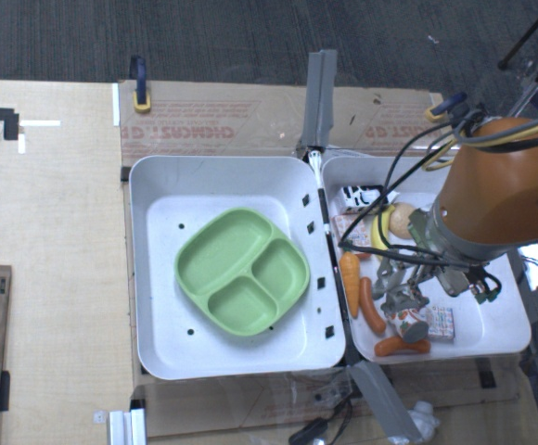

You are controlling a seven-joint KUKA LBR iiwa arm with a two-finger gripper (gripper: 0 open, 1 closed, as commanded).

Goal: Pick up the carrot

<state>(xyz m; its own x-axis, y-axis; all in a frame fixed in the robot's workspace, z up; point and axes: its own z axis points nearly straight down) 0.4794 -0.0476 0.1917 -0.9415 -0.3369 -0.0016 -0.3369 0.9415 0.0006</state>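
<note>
Hanging low over the right bin (501, 336), the gripper (401, 295) gave no clear view of whether its fingers were apart or closed. The carrot (350, 278) lay just beside it, along the bin's left wall.

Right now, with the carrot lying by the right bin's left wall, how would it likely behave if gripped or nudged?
The carrot looks like a rigid toy, so probably stiff and light. Its rounded, tapered shape suggests it could roll or slip out of a pinch. It lies close beside the bin wall and a red sausage-like piece, so a nudge may wedge it rather than free it.
</note>
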